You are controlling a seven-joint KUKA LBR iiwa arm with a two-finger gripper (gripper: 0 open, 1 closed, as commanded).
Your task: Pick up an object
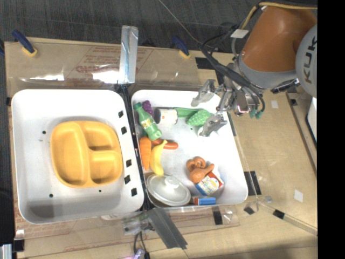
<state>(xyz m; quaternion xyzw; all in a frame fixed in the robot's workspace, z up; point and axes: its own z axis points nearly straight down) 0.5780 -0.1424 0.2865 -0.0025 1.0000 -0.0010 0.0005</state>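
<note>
My gripper (207,108) hangs over the back right part of the right bin (230,155), its two metal fingers spread apart with nothing between them. Just below and left of it lies a green textured toy (197,117) next to a white cylinder (167,115). A green bottle (146,122) leans at the bin's left side, above a carrot (145,152), a banana (157,159) and a small sausage (168,144). Toward the front sit an orange pretzel-like toy (198,168), a small carton (208,184) and a grey lidded pot (168,190).
The left bin (32,117) holds a yellow divided plate (86,152). A metal clamp (128,54) stands at the back between the bins. The arm's orange band (275,28) and cables fill the upper right.
</note>
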